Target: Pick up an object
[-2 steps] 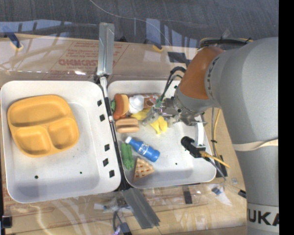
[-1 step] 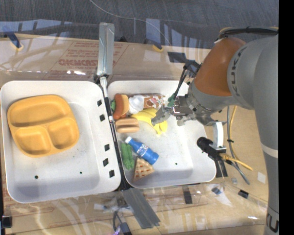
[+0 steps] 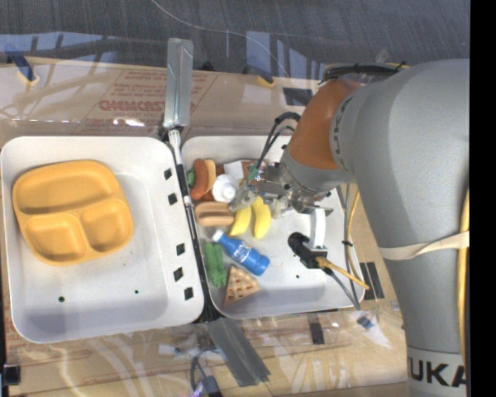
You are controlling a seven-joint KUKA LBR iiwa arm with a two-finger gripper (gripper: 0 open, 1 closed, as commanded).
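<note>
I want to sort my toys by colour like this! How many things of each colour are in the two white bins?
Yellow: 2, the divided tray and the bananas
Blue: 1, the bottle
Green: 1, the green piece
Orange-brown: 3, the hot dog, the bun and the pizza slice
Total: 7

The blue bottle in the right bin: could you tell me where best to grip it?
Probably across the middle of the blue bottle, coming from above. It lies flat and slanted, cap toward the hot dog, so the fingers should close across its narrow width.
</note>
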